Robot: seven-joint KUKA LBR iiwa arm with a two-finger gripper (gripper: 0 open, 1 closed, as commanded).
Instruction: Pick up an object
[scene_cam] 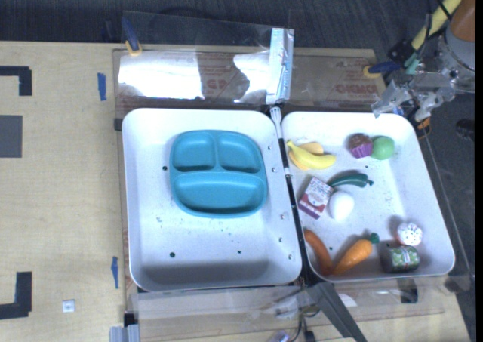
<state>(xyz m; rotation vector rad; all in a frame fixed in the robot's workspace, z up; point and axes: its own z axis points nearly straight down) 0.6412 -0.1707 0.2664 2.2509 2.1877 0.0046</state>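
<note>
While print is unreadable | carton (315, 197) touches egg (342, 206) | right bin (432, 182)

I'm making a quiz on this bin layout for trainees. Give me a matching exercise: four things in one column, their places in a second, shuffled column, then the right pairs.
Things:
1. blue divided plate
2. banana
3. carrot
4. green ball

Places:
A. right bin, near its front edge
B. right bin, far right corner
C. middle of the left bin
D. right bin, far left corner

Pairs: 1-C, 2-D, 3-A, 4-B
</note>
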